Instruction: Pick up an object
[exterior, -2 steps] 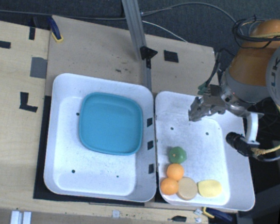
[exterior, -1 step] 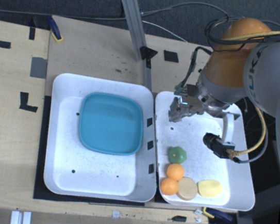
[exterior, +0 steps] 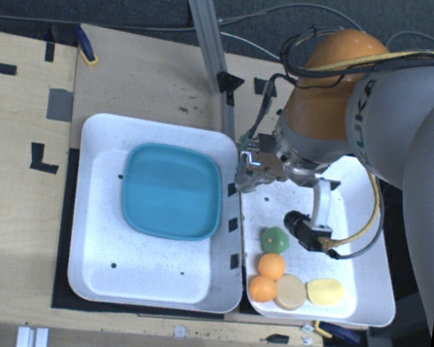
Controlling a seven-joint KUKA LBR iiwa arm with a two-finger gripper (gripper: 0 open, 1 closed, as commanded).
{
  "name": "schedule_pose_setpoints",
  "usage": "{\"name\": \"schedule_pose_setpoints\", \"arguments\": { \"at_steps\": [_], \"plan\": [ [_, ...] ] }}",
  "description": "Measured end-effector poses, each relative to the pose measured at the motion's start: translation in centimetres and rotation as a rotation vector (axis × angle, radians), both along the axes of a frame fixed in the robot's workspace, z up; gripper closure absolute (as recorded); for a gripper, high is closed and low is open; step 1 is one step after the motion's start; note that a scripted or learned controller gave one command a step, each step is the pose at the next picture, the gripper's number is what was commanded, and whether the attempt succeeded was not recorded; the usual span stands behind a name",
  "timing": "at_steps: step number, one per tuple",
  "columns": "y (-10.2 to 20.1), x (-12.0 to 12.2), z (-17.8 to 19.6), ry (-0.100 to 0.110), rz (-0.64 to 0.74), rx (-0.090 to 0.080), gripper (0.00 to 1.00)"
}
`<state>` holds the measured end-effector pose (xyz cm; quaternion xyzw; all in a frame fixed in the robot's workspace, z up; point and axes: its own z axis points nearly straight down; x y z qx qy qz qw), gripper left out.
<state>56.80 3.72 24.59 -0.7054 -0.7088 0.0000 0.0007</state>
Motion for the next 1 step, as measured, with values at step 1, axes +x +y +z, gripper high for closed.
{"name": "schedule_pose_setpoints", "arguments": {
  "at_steps": [1],
  "plan": [
    [4.48, -0.28, -1.25, 0.001, -0.001, -0.001, 1.0]
  ]
}}
